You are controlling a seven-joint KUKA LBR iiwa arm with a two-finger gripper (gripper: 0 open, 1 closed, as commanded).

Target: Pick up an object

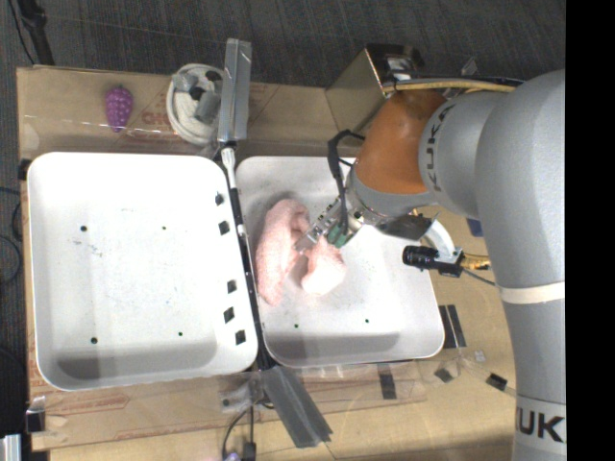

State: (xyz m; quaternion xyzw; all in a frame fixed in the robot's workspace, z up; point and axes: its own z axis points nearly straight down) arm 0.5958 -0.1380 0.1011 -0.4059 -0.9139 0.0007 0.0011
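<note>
Centre of frame, inside the right bin (413, 339): the gripper (325, 234) sits low over a pink soft object (281, 248), placed for a grasp. Whether it has closed on the object cannot be told. Left bin (58, 257) adjoins.

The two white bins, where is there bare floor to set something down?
The left white bin has bare floor from wall to wall. In the right white bin, the floppy pink cloth object and the end effector crowd the left-centre; bare floor remains along the near wall and the near right corner.
</note>
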